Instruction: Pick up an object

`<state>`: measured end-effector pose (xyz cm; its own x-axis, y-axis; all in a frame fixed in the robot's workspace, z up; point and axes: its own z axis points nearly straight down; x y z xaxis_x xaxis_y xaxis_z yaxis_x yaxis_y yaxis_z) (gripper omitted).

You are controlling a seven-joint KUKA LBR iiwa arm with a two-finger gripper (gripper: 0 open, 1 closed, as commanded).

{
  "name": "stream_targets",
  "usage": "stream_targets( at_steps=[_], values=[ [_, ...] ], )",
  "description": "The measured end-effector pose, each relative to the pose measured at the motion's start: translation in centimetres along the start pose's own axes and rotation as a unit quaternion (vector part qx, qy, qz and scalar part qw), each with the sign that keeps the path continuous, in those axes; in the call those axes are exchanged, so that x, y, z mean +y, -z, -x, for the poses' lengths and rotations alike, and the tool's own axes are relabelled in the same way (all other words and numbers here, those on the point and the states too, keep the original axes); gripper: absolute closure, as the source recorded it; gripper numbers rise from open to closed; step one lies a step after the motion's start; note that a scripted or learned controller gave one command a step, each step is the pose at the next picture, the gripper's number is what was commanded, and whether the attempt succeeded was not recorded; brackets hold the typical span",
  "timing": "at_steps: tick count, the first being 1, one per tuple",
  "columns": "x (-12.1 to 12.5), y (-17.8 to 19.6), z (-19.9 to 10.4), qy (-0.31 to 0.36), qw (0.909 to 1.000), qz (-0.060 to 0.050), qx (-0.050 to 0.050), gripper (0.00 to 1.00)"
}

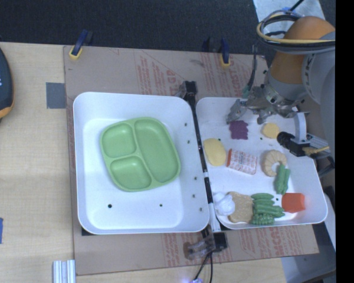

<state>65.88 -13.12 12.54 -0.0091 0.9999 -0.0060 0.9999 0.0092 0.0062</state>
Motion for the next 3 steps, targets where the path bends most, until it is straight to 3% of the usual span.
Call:
stream_targets(
  at_steps=[1, 2, 3],
  values=[
    [-0.3, -3.5, -2.2, -0.001, 1.0, -0.006, 0.003, 0.0],
    [-0.3, -3.3, 1.6, -0.004, 1.0, -0.003, 0.002, 0.0],
    [-0.2, -2.2, 1.6, -0.002, 1.0, -0.004, 0.002, 1.0]
  ],
)
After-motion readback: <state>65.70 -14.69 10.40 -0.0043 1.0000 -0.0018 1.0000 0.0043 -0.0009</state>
